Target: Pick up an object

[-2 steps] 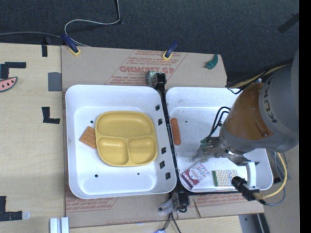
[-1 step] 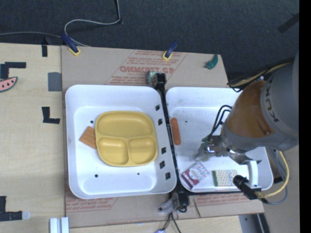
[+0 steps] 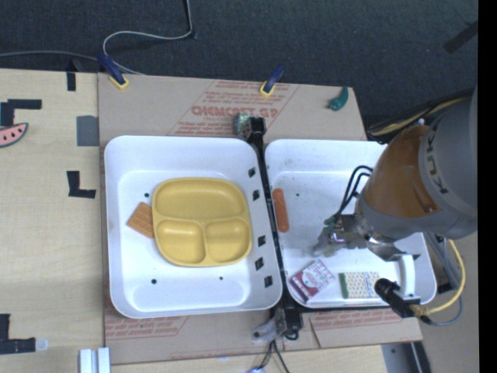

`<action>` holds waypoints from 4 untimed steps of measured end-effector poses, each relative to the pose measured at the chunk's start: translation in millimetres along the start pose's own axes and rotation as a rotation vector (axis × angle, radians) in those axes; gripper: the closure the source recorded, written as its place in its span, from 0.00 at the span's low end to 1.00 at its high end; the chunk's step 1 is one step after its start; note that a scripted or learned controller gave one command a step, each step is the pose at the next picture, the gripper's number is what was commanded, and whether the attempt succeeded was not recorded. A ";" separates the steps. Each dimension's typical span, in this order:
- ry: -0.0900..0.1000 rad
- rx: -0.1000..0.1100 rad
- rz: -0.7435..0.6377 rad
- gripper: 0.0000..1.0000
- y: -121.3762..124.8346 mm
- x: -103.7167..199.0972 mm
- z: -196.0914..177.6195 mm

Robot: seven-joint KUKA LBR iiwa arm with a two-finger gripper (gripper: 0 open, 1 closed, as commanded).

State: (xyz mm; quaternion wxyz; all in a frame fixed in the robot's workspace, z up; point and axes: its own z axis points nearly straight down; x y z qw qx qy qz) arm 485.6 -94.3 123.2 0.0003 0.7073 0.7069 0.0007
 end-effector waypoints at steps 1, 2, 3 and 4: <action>0.001 0.001 -0.001 1.00 0.1 0.6 -9.1; 0.001 0.002 -0.001 0.00 0.1 0.6 -9.1; 0.000 0.002 -0.001 0.00 -1.9 -4.5 37.6; -0.002 -0.005 -0.002 0.00 72.4 -8.9 37.0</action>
